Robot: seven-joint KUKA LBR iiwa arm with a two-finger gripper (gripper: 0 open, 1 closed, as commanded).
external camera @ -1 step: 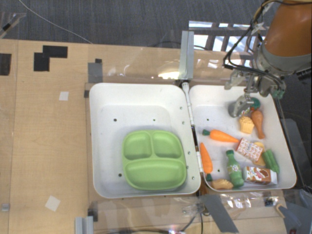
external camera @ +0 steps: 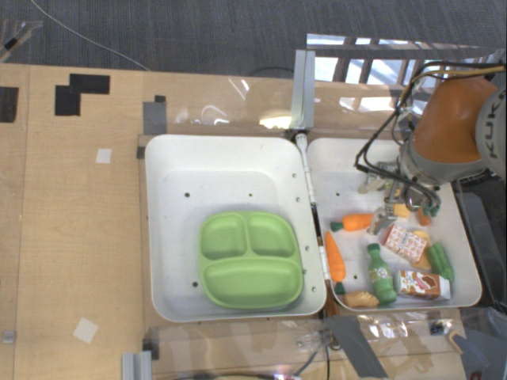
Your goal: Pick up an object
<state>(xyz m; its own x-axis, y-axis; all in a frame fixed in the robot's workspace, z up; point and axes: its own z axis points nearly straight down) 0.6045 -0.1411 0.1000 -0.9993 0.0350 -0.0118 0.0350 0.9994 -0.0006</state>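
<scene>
Camera view: the arm's hand (external camera: pixel 400 206) hangs low in the right bin (external camera: pixel 467 236), above the toy clutter.
Hand state: cannot tell whether spread or closed.
Nearest targets: small carrot (external camera: pixel 358 222) and patterned packet (external camera: pixel 406 245), just beside it.
Other bin: green divided plate (external camera: pixel 250 260).
Advice: probably best to descend straight over one isolated piece, avoiding the green bottle (external camera: pixel 381 274).

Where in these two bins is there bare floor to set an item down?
Left bin: bare floor behind and left of the green tray. Right bin: bare at its far left corner. Crowded from the carrots to the green bottle and cartons, below the gripper.
</scene>
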